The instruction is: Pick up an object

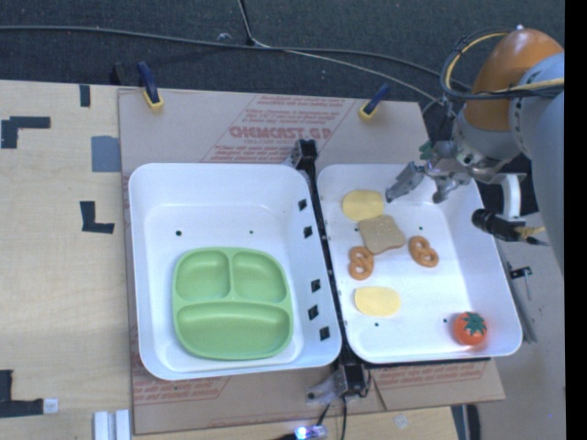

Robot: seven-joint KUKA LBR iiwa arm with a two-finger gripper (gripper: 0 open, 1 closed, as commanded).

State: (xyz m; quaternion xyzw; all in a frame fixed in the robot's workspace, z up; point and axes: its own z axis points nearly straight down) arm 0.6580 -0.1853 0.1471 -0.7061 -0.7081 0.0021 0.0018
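- White plastic frames your scene: two shallow bins sit side by side on a cardboard sheet (275,126) laid over the pale wooden counter (55,246), the left bin (151,186) and right bin (495,282) meeting at a black clipped seam.
- In the left bin you see a green divided plate (232,302), three compartments, lying flat toward the near side.
- The right bin holds your candidates for the pick: a pale yellow round piece (363,204) near the far left corner, a tan slice of toast (381,235) touching it just below, a pretzel (360,263) at the toast's near left, a second pretzel (423,251) to the toast's right, another yellow round piece (377,301) nearer the camera, and a red tomato with a green top (469,329) in the near right corner.
- Your grey arm, orange band (500,76) above the wrist, reaches in from the right; the gripper (424,183) sits over the far part of the right bin, to the right of the upper yellow piece and apart from it.
- The fingers (402,185) look spread apart, with nothing seen between them.
- Blue and yellow clamps (149,87) pin the cardboard's far edge, and black cables (248,26) trail across the dark floor beyond.
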